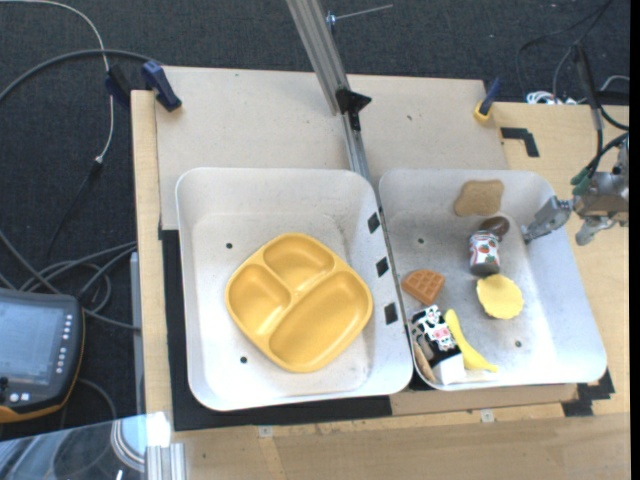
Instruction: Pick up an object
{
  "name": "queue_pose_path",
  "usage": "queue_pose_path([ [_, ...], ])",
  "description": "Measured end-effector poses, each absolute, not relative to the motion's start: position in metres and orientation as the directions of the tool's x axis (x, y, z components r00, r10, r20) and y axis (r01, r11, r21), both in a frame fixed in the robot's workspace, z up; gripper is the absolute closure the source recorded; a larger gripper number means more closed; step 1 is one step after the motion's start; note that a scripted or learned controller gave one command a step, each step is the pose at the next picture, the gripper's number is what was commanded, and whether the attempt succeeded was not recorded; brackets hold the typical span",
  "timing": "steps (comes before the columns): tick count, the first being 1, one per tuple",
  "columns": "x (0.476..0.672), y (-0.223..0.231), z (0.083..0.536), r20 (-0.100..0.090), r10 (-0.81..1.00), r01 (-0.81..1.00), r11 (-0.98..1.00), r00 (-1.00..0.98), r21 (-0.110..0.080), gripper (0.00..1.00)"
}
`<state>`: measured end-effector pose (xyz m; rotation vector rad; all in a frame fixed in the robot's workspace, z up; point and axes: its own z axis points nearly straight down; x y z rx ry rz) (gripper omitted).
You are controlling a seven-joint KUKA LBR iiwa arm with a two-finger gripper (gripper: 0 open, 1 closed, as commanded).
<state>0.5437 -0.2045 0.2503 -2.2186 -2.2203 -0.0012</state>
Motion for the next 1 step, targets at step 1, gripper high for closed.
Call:
queue_pose_path([
  [1,0.6186,-0.213,0.3767,-0.005,1.0,1.0,0.004,-0.004,0.013,0.0],
])
